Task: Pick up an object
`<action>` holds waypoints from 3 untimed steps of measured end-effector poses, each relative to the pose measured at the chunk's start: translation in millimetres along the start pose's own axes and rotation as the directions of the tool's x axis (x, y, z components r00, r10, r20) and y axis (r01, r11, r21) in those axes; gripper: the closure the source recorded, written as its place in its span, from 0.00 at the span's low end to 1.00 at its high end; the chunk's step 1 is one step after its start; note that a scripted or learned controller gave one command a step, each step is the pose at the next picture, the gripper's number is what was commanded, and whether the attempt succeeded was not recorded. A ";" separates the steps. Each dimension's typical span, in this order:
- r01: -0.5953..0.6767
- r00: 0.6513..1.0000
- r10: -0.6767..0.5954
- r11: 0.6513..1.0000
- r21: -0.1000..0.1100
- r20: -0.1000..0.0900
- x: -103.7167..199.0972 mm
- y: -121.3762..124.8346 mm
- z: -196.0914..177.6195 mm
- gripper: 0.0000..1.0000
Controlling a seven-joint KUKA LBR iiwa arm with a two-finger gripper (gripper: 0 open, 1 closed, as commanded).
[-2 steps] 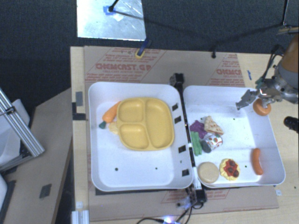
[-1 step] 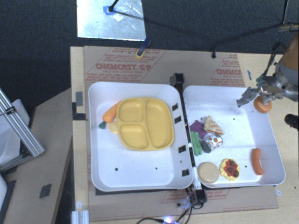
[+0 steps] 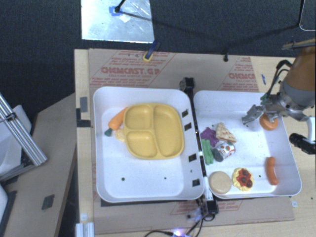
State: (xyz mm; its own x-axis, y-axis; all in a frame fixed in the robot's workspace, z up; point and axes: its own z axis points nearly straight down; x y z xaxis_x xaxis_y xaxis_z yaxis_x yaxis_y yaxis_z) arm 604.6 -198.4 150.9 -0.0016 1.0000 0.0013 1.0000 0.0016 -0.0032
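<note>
My gripper (image 3: 255, 114) hangs over the upper right part of the right bin (image 3: 232, 105), reaching in from the right. An orange round piece (image 3: 270, 123) lies just right of and below it, partly under the wrist. Lower in the bin lie a red sausage (image 3: 271, 170), a small pizza (image 3: 242, 178) and a tan bun (image 3: 220, 182). Near the bin's left wall sit a toast wedge (image 3: 225, 131), a purple piece (image 3: 209, 135), a green piece (image 3: 209, 155) and a small printed can (image 3: 226, 150). Nothing shows in the gripper's grasp.
The left bin (image 3: 143, 184) holds a yellow divided plate (image 3: 150, 131), with an orange carrot (image 3: 117, 118) against its left edge. A black hinge strip (image 3: 195, 132) separates the bins. A shiny metal sheet (image 3: 117, 14) lies beyond the bench.
</note>
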 end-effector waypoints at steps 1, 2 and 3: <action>0.001 1.000 -0.001 1.000 0.000 0.000 3.9 0.2 42.1 0.00; 0.002 1.000 -0.002 1.000 -0.008 0.002 4.4 2.9 62.8 0.00; 0.002 1.000 -0.002 1.000 -0.019 0.010 2.0 5.1 49.8 1.00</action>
State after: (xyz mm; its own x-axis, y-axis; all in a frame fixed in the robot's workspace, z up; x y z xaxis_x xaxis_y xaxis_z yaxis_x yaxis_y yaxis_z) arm 609.6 -196.4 101.1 -0.0038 1.0000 -0.0085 0.9999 0.0039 0.0158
